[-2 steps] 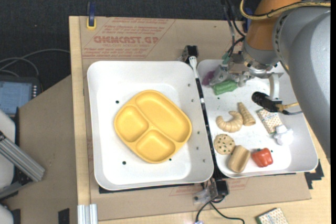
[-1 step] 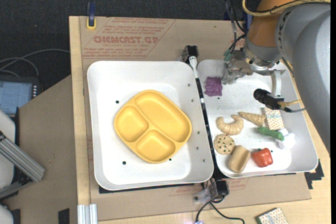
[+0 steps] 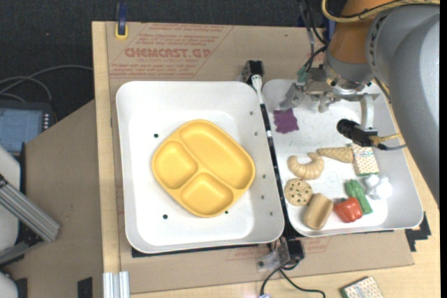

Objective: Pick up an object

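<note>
The arm enters from 3 o'clock. Its gripper (image 3: 307,93) hangs over the 12 o'clock end of the right bin (image 3: 401,216); its opening cannot be told. A purple piece (image 3: 285,121) lies just at its 7 o'clock. Toward 6 o'clock lie a croissant (image 3: 306,165), a cookie (image 3: 298,192) and a red pepper (image 3: 350,209). The left bin (image 3: 133,108) holds a yellow divided plate (image 3: 202,166).

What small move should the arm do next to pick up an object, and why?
Probably lower the gripper a little toward the purple piece, which lies just beside and below it in the right bin, apart from the other toys. It seems the nearest and least crowded target.
</note>
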Available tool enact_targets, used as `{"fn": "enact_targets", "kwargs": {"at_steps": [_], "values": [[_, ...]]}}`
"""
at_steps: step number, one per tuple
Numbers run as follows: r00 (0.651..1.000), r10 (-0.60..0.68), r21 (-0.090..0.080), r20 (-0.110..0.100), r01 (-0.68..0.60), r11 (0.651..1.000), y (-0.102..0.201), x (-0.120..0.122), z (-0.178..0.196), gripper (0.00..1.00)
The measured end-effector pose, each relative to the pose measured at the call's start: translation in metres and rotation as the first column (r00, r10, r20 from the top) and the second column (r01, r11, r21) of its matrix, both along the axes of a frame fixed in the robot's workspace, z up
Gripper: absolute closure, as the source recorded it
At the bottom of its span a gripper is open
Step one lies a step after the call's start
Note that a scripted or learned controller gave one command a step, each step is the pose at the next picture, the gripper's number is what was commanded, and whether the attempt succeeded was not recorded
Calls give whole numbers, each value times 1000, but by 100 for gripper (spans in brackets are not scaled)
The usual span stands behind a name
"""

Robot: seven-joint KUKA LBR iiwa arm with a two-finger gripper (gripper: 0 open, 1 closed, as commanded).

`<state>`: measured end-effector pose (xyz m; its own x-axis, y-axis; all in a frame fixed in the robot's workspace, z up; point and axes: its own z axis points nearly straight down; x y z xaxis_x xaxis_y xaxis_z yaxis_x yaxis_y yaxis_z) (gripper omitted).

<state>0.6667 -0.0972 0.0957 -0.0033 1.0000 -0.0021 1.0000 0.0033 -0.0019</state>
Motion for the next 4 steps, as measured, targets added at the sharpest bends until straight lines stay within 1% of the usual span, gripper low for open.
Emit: {"fn": "enact_targets", "kwargs": {"at_steps": [1, 2, 3, 4], "values": [[1000, -2, 2, 0, 2, 1000, 0, 0, -11, 0], [1000, -4, 1, 4, 4, 1000, -15, 0, -10, 0], [1000, -9, 3, -2, 9, 1000, -52, -73, -10, 0], [1000, -2, 3, 2, 2, 1000, -8, -79, -9, 0]]}}
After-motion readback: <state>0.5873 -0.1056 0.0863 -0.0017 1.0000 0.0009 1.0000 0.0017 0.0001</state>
